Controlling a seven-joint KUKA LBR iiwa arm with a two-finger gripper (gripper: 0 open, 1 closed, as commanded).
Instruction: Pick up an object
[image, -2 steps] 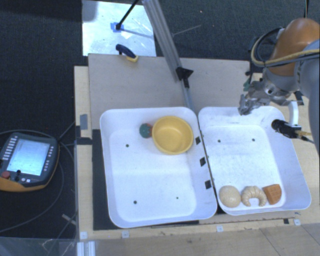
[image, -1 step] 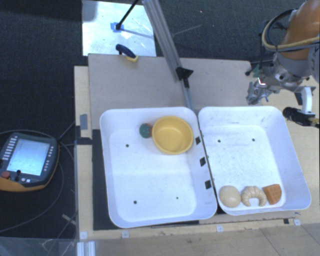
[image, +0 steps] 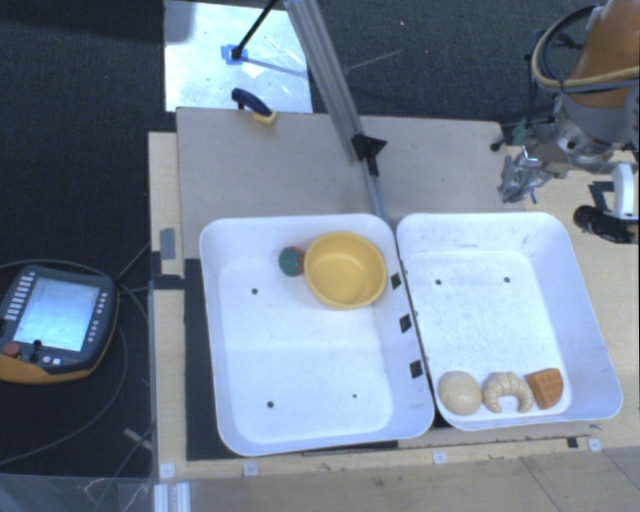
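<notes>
Here, the grey arm with its orange band reaches in from the right, its tool (image: 520, 180) hanging over the bare tabletop (image: 440, 165) just beyond the far edge of the right bin (image: 590, 330) — whether the tool is open or closed cannot be told from this angle, and nothing shows in its grip. In the left bin (image: 230, 380), a yellow bowl (image: 345, 269) sits at the far side with a small dark green object (image: 290, 261) touching its left rim. Along the near wall of the right bin lie three items in a row — a pale round roll (image: 460, 392), a croissant-shaped piece (image: 508, 391) and an orange-brown block (image: 546, 387). A handheld control pendant (image: 55, 322) rests on the dark floor at far left.
</notes>
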